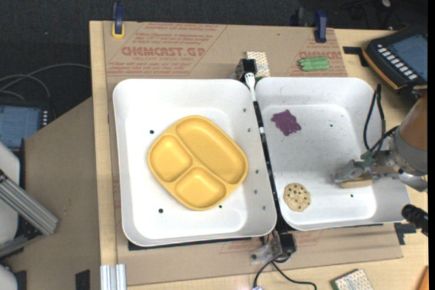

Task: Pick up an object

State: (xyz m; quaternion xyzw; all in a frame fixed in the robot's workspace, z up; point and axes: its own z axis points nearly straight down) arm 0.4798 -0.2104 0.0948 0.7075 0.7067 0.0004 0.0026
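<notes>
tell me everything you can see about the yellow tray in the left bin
The yellow tray is a rounded, glossy dish that looks like moulded plastic. Raised ridges split it into three compartments: one large at the upper right, two smaller at the left and bottom. It lies flat, open side up, turned at an angle to the bin's edges, near the middle of the left bin, resting on the bin's floor. Its compartments hold nothing, and nothing else touches it.

Yellow tray (197, 162), speckled tan cookie (297, 196), seemingly purple scrap (286, 122)
</notes>
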